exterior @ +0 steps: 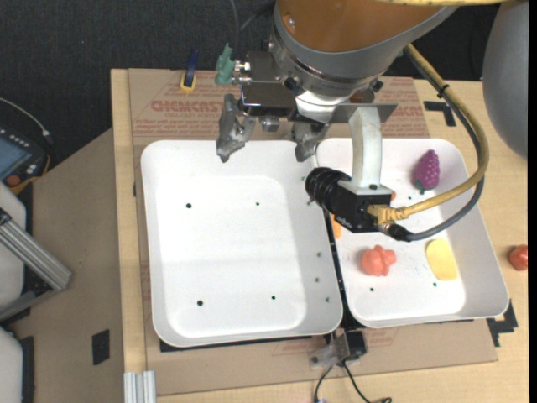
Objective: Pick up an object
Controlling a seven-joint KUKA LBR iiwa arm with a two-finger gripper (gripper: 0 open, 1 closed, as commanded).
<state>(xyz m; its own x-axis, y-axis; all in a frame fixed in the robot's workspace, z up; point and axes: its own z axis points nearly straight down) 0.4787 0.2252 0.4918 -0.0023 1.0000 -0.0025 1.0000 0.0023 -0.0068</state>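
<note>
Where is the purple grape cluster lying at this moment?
The purple grape cluster lies in the right bin, near its far right corner, beyond the yellow piece and the orange-red piece.

Red "CHEMCAST" lettering, partly hidden by the arm, on the brown cardboard sheet (159, 99) beneath both bins.

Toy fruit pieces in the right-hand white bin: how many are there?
3: a purple plastic grape bunch near the far right corner, an orange-red lumpy toy fruit in the middle, a yellow oblong piece to its right. The arm may hide others.
</note>
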